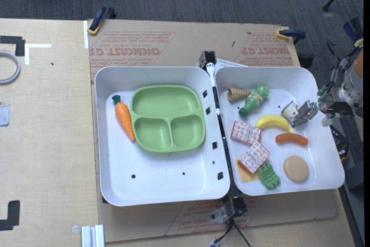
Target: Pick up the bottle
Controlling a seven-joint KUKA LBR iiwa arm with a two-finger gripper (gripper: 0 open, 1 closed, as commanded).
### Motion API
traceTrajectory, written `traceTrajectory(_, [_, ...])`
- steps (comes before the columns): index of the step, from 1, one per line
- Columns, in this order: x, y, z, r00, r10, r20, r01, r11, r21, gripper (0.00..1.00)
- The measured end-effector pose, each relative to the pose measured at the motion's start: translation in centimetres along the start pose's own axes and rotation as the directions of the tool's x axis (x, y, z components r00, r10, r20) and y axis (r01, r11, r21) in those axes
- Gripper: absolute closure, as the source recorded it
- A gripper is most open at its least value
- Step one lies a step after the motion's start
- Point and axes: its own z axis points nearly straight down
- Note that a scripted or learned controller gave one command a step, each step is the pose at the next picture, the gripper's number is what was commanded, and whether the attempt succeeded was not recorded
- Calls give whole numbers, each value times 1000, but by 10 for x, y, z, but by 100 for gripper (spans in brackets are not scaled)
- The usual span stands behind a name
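Note:
The bottle (254,100) is green with a label and lies tilted in the upper middle of the right bin (326,176), between an ice-cream cone (237,93) and a banana (273,122). My gripper (301,112) hovers over the right side of that bin, just right of the banana and above a sausage (291,139). It is open and holds nothing. The bottle is about a hand's width to its left, untouched.
The right bin also holds two red-and-white cartons (245,133) (254,157), a green bumpy toy (269,176), and a round bun (296,169). The left bin (107,142) holds a green divided plate (167,118) and a carrot (124,117).

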Motion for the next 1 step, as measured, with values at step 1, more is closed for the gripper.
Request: traceTrajectory(1, [0, 1, -9, 1000, -1, 1, 1, 1000, -1, 100])
